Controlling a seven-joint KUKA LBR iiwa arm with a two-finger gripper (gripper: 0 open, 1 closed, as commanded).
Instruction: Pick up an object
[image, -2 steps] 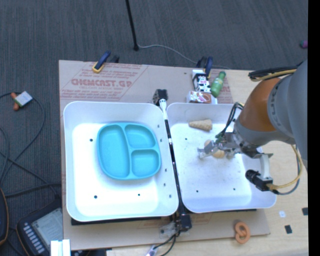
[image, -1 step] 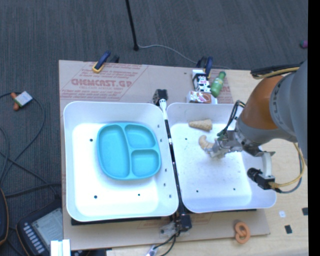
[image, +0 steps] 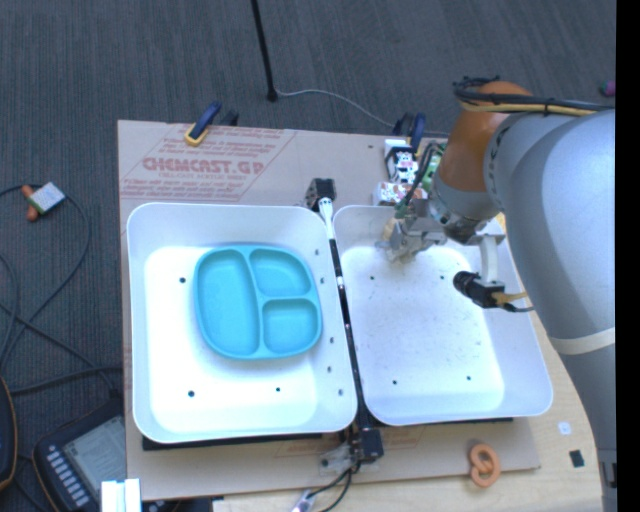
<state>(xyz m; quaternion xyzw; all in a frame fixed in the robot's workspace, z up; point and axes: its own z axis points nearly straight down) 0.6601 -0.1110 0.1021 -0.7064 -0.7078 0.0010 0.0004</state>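
White bins, two of them, side by side across the frame's middle. One blue divided plate (image: 257, 302) lies flat in the left bin (image: 160, 400), wide bare floor all round it. Moving right, the right bin (image: 520, 395) shows speckled open floor. At its upper rim sits the gripper (image: 405, 240); whether it's open or closed, can't tell. One orange ring (image: 484, 464) lies lower right, outside both bins.
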